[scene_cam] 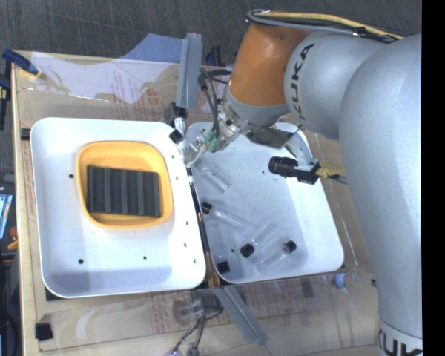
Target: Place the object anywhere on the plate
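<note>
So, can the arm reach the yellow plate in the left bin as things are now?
Probably yes. The yellow plate lies open in the left bin, with nothing above it. The claw hangs at the right bin's upper-left corner, right beside the divide between the bins.

White bins (59,221), yellow plate (123,155) with dark ribbed centre, grey arm (371,87) with orange band

Two white bins (52,199) (side by side), bench (81,80).
</note>
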You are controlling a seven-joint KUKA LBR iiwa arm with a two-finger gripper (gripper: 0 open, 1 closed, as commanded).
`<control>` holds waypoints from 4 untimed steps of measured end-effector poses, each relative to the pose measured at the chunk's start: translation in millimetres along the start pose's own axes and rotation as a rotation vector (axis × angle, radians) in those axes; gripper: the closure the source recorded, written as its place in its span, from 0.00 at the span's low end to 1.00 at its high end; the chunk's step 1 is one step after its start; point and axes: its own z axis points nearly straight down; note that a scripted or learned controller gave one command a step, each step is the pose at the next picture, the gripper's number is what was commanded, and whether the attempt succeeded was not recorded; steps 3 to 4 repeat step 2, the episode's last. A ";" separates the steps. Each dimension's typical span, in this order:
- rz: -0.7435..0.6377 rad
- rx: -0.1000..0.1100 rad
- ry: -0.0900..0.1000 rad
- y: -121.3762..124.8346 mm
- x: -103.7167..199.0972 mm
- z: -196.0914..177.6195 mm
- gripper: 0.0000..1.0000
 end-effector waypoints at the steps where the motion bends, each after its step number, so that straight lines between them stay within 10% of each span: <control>1: -0.141 0.001 0.001 11.5 29.5 0.5 1.00; 2: -0.140 0.001 0.000 11.3 29.2 0.2 0.00; 4: -0.140 0.001 0.000 11.3 29.2 0.2 0.00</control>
